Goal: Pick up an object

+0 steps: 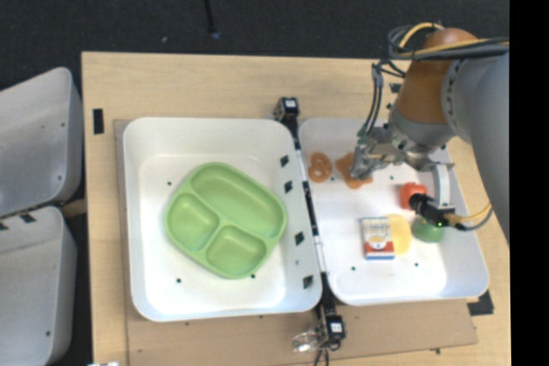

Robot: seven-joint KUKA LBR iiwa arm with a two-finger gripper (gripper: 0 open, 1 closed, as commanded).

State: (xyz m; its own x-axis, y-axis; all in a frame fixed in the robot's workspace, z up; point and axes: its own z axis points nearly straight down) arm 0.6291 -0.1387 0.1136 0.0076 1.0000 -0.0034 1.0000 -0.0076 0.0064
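My gripper reaches down into the right bin near its far side, right over an orange-brown piece that lies on the bin floor. A small brown pretzel-like ring lies to its left. A red object, a green round object, a yellow piece and a small printed box sit in the bin's middle and right. The arm hides the fingertips.
The left bin holds a green divided plate. A raised divider with black clips separates the bins. The grey arm with its orange band and cables covers the right bin's far right corner.
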